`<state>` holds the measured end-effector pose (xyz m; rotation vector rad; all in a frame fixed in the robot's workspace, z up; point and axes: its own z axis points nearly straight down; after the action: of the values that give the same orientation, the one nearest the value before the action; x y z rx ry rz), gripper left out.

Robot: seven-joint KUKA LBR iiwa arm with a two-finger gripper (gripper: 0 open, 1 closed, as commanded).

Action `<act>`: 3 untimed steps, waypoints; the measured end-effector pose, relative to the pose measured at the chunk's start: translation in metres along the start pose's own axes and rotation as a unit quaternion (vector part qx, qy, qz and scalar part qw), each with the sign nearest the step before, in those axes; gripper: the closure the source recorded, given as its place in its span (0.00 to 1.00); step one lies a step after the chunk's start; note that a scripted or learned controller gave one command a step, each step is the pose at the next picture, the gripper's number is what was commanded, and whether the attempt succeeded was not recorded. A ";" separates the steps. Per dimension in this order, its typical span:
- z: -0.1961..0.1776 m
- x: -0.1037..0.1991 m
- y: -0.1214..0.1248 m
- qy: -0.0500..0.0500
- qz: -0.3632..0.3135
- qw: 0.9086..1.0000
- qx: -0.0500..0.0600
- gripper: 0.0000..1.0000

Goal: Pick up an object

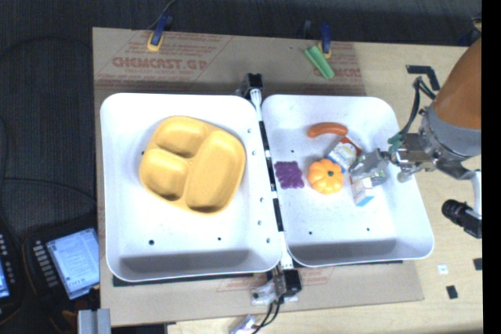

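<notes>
The right bin holds an orange toy pumpkin, a purple bunch of grapes, an orange-red sausage and two small cartons. My gripper reaches in from the right, low over the bin's right half. It sits just right of the pumpkin, between the two cartons and close against them. Its metal body hides part of the lower carton. No object is seen lifted off the bin floor.
The left bin carries a large yellow three-compartment tray. A black divider clip runs between the bins. A green marker and blue clamps lie on the cardboard behind. The arm's orange band is at the right edge.
</notes>
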<state>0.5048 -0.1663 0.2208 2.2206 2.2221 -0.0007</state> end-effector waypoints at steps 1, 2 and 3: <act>0.131 0.064 0.011 0.001 0.000 1.000 -0.002 0.00; 0.120 0.063 0.012 0.000 0.000 1.000 -0.004 1.00; 0.120 0.063 0.012 0.000 0.000 1.000 -0.003 0.00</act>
<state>0.5164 -0.1033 0.1007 2.2174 2.2183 0.0063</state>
